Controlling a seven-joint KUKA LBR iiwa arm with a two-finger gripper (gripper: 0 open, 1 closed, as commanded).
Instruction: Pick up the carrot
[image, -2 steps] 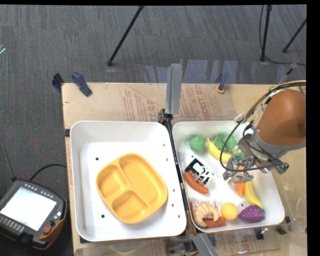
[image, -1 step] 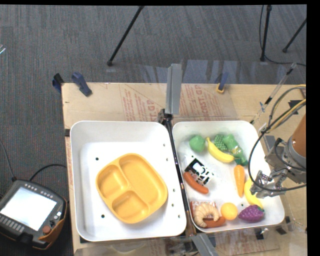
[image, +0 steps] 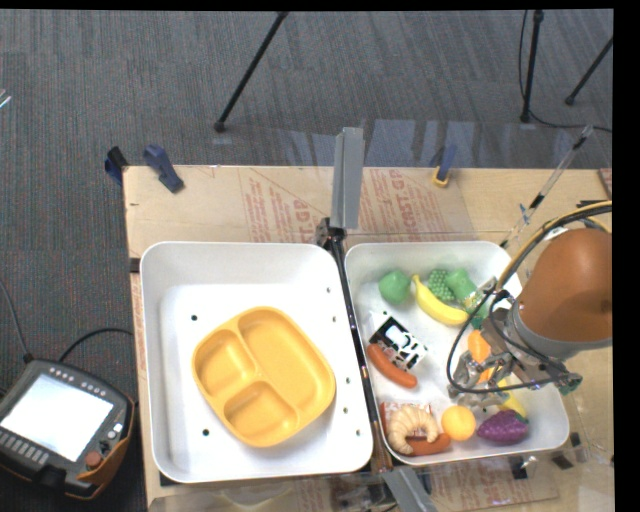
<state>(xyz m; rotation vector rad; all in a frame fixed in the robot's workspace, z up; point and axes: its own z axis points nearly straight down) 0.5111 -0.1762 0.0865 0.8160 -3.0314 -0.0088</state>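
Camera view: I see the gripper (image: 487, 372) low in the right bin (image: 420, 252), its fingers closed around the carrot (image: 479, 347). Crowding it are a banana (image: 440, 303) to the far left, an orange ball (image: 459, 423) and a purple eggplant (image: 502, 428) near, and a sausage (image: 392, 367) to the left.
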